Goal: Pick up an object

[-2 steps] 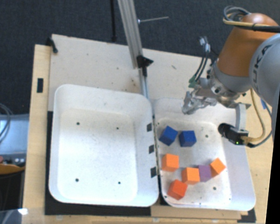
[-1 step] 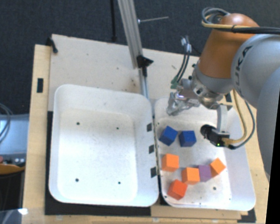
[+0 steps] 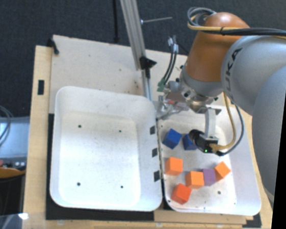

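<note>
Nearest the camera, a red-orange block (image 3: 181, 193) lies at the front edge of the right white bin (image 3: 246, 200). Just behind it sit an orange cube (image 3: 195, 179) and a purple cube (image 3: 209, 176), touching one another. A second orange cube (image 3: 174, 165) lies to their left, near the bin's inner wall, and a third orange cube (image 3: 222, 170) lies to the right of the purple one. Further back, a blue cube (image 3: 172, 138) rests beside a smaller dark blue block (image 3: 189, 142), which lies partly under a black fitting with a green light. All blocks rest on the bin floor; none is lifted.

The left white bin (image 3: 103, 148) adjoins the right one along its inner wall.

Beyond the blue blocks, the gripper (image 3: 173, 105) hangs above the rear of the right bin, close to the divide between bins. Finger state cannot be determined, nor is any block seen between them. Above stands the grey arm with orange band (image 3: 218, 43).
</note>
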`<move>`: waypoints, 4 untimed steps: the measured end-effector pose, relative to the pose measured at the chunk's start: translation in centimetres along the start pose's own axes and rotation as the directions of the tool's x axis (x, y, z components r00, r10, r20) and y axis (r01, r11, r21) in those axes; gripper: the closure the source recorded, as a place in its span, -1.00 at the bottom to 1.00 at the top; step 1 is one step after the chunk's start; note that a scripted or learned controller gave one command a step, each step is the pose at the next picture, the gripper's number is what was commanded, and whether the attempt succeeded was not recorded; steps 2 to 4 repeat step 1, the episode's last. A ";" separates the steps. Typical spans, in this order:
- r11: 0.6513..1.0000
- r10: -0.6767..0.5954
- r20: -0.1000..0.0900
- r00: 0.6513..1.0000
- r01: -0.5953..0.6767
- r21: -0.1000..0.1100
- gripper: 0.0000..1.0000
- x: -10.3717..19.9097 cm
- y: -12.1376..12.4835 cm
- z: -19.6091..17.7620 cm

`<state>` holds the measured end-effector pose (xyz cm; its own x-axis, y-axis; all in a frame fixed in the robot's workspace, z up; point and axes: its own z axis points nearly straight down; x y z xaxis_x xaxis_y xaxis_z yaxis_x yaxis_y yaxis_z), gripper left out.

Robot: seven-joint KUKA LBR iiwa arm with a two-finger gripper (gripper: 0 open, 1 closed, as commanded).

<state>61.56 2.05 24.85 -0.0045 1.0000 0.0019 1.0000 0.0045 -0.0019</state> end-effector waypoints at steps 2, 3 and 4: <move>1.000 -0.003 0.000 1.000 0.003 0.002 1.00 4.7 -2.0 -0.6; 1.000 -0.003 0.000 1.000 0.003 0.002 1.00 4.7 -2.0 -0.6; 1.000 -0.003 0.000 1.000 0.003 0.002 1.00 4.7 -2.0 -0.6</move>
